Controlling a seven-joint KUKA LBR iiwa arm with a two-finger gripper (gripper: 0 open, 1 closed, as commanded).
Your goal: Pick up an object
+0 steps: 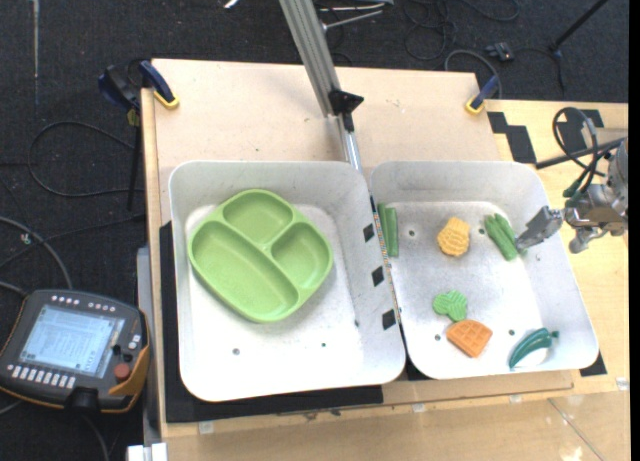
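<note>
The right bin holds several small toys: a yellow piece, a green bar, another green bar at the left wall, a small green piece, an orange waffle-like piece and a teal piece. My gripper hangs at the right edge of that bin, fingers spread apart, nothing between them. It is just right of the green bar near the bin's right side.
The left bin holds a green divided plate. A metal pole slants down to the seam between the bins. A teach pendant lies on the floor at left. Clamps sit at the bench's far corners.
</note>
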